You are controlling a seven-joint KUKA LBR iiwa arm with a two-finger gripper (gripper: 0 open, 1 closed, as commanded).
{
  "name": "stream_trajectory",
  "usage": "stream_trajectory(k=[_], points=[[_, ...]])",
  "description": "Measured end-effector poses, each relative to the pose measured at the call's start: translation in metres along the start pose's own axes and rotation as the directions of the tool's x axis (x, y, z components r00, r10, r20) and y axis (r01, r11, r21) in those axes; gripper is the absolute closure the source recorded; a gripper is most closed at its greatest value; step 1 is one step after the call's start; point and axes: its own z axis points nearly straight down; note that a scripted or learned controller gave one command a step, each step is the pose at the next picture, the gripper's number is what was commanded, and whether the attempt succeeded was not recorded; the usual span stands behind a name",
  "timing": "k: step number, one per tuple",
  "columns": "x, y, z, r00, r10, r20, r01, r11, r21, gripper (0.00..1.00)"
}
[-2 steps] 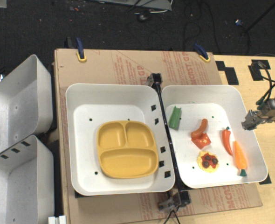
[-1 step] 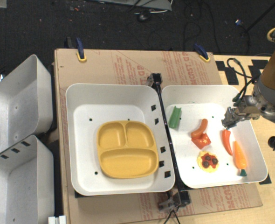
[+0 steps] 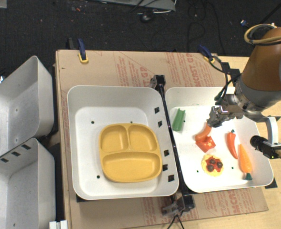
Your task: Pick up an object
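Item: red-orange toy pepper piece with a tapered stem end (image 3: 205,140), lying on the floor of the right-hand white bin (image 3: 193,97), centre-right of the frame; likeliest target by my reading.

Tool: two-finger gripper (image 3: 215,118), just above and right of that piece's upper tip. Whether it touches the piece, and how wide it stands, cannot be told from this slant.

Same bin: green oblong block (image 3: 178,119) to the upper left; small yellow disc with dark red berries (image 3: 213,165) below; slim red chilli (image 3: 231,144) and orange carrot (image 3: 245,159) to the right, close together.

Left-hand white bin (image 3: 78,142): yellow three-compartment plastic plate (image 3: 130,152), centre of frame.

Progress: judged early. Approach made; nothing visibly lifted. Grasp and raise remain.
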Motion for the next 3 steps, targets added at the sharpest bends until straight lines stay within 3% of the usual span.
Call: stream_trajectory(k=[3], points=[[0.170,0.046,-0.007,1.000,0.000,-0.001,0.000,1.000,-0.003,1.00]])
